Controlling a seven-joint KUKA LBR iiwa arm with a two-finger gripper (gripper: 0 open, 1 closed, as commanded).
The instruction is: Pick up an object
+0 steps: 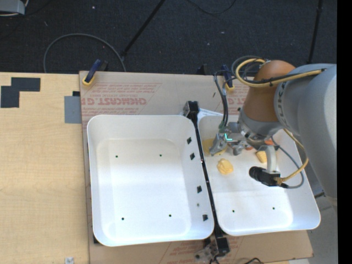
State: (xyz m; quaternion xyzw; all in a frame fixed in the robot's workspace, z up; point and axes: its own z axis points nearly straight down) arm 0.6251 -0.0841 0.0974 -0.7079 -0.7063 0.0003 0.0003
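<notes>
White bins: two shallow trays side by side on a cardboard-covered bench, left bin (143, 175) and right bin (264, 213), joined along a dark strip with clips.
Arm: grey, with an orange band (272, 92) above the wrist, reaching in from the right and bent down over the far end of the right bin.
Gripper: (234, 146) low over the right bin near its upper left corner, a small green light glowing on its body; fingers too small and cluttered to read (cannot tell whether apart or together).
Held object: none visible between the fingers.
Task objects: a pale yellow lump (225, 167) on the right bin's floor just below the gripper; a smaller orange-yellow piece (261, 157) to its right, beside a black part of the tool; a yellowish patch near the divider, partly hidden.
Contact: gripper close above the yellow lump, touching or not unclear.
Progress: approach looks made, grasp and lift not yet shown; nothing raised off the bin floor.
Left to do: close on one piece and carry it clear.
Writing: red print on the cardboard (118, 100), upside down, roughly "CHEMCAST G…", rest covered.
Other: yellow clamp (91, 73) at the cardboard's far left corner.
</notes>
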